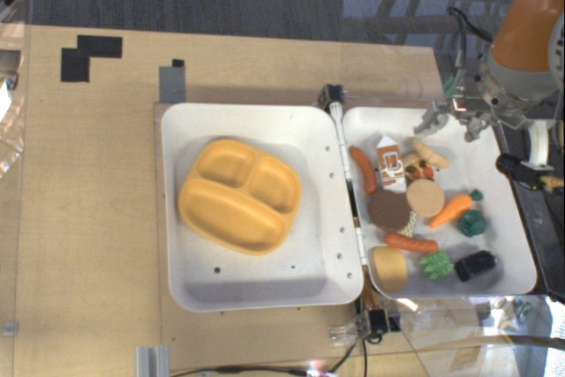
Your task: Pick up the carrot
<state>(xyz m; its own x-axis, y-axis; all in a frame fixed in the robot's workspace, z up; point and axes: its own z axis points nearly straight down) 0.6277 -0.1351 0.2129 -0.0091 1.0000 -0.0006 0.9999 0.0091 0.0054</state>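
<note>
Gripper (452, 117) hung over far rim of right bin (516, 229), fingers spread open, holding nothing. Carrot (451, 209) lay nearer, beside broccoli (472, 223), crowded by toy food.

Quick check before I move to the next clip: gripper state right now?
Gripper: open, nothing between its fingers, above the far edge of the right bin; the carrot lies in that bin.

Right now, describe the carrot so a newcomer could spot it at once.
Look in the right-hand white bin, the one crowded with toy food. Near its right wall lies the carrot, a short orange cone tilted with a small green top at its upper right. The two sausages nearby are redder, blunt-ended and lack green.
</note>
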